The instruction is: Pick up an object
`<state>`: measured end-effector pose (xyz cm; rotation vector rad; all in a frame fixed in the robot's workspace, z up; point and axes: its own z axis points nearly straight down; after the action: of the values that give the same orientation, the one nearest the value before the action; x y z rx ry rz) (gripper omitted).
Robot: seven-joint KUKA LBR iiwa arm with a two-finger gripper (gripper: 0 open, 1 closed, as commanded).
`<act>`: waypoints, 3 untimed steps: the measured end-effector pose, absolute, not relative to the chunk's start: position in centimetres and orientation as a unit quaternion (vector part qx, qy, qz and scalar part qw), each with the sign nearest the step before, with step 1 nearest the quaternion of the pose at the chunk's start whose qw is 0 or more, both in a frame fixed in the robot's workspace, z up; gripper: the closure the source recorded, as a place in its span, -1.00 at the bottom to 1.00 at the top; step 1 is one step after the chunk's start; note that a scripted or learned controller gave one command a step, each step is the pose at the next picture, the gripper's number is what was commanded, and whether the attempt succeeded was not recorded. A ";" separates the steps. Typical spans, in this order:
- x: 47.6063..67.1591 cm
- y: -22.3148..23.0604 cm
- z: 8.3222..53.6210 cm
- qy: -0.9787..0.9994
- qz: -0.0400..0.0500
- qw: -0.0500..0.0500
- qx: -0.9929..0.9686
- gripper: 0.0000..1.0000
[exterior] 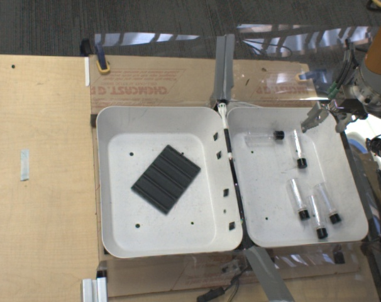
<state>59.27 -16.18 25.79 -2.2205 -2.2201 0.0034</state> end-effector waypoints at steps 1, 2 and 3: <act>62.5 -16.2 13.6 -0.735 0.001 0.000 -0.678 -1.00; 59.2 -18.0 9.1 -0.739 0.000 0.000 -0.674 -1.00; 59.2 -18.2 10.1 -0.737 0.001 0.000 -0.676 1.00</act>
<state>59.18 -18.19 10.06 -2.1219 -2.3158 0.0018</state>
